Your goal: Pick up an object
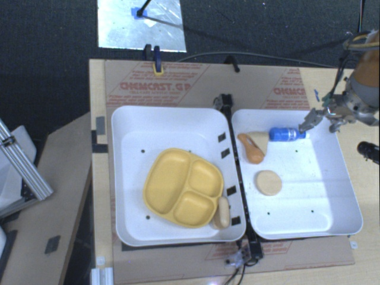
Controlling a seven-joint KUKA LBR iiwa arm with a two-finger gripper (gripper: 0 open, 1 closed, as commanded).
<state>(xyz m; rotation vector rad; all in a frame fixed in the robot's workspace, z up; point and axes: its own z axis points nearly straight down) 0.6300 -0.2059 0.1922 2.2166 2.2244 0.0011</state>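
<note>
The blue bottle (284, 134) is laid on its side at 12 o'clock in the right bin (338, 218), with the gripper (313, 119) positioned just beside its 3 o'clock end, finger state not discernible, and an orange piece (252, 147) and tan disc (268, 182) located nearby.
</note>
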